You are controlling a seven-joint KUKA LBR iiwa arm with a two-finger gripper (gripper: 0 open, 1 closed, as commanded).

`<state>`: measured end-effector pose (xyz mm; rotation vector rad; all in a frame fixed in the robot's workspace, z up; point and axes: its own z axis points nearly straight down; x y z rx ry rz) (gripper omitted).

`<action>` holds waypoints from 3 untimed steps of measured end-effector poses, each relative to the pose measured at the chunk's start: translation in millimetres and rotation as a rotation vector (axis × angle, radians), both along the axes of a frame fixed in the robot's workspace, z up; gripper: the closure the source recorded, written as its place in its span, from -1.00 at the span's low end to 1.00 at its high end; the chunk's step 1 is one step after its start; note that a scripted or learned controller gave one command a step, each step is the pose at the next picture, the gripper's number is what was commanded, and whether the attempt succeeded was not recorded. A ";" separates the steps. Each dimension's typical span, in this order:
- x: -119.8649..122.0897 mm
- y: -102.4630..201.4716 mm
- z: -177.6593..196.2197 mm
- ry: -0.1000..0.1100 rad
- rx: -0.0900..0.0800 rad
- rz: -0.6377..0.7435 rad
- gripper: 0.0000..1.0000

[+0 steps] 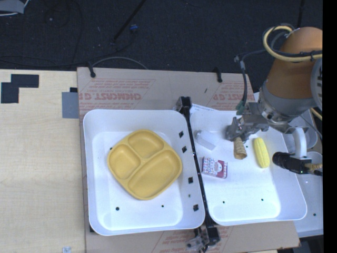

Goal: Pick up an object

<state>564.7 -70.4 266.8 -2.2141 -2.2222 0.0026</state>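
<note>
Saw 2 shallow white bins side by side on the bench, parted by a black bar [192, 157]. Found the gripper [239, 133] low over the far half of the right bin [284, 207], hung from the grey arm [292, 80] reaching in from the right. Could not tell whether spread or pressed together, the wrist blocking the tip. Noted a brown cork [240, 149] lying on the bin floor right at the gripper's near side, touching or nearly so; could not tell which. Spotted a yellow corn cob [261, 152] just beside the cork on the right, apart from it. Saw a red and white packet [215, 168] nearer the camera, left of the cork, and a small clear block [206, 139] close to the bar. Found a yellow 3-part plate [145, 164] in the left bin [90, 167], well apart from the gripper.
</note>
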 end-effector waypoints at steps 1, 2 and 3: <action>-5.4 49.2 -13.2 0.001 0.000 0.001 1.00; -27.6 91.5 -17.0 0.002 0.000 0.000 1.00; -45.9 136.4 -31.7 0.002 -0.001 -0.001 1.00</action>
